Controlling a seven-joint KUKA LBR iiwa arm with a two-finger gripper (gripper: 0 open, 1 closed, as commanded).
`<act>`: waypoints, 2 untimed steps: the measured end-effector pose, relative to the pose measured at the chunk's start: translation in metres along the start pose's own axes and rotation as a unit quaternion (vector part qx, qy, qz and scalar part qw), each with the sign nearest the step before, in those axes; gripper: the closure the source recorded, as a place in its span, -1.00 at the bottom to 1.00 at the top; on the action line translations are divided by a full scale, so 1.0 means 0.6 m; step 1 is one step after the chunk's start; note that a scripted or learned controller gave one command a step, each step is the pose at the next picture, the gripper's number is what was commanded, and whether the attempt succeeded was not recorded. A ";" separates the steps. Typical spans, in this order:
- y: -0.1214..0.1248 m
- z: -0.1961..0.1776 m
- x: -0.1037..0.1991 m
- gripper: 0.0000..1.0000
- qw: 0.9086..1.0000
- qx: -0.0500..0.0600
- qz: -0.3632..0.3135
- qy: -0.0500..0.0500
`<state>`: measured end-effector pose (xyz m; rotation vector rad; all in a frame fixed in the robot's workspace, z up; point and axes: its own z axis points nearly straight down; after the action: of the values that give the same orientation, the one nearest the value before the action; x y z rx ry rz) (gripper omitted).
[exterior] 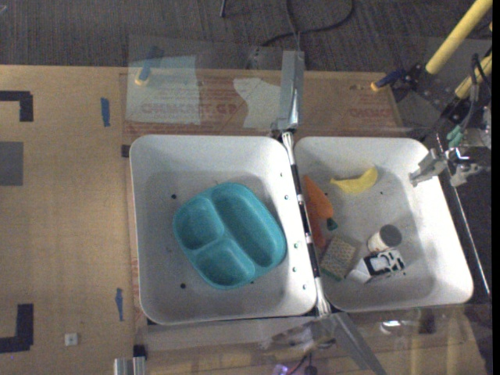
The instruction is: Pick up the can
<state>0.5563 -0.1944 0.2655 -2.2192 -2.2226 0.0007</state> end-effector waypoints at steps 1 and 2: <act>0.034 0.271 -0.042 -1.00 0.998 -0.002 -0.070 0.001; 0.033 0.256 -0.047 1.00 0.998 -0.003 -0.067 0.000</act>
<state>0.5762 -0.2228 0.1117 -2.0675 -2.3692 -0.0058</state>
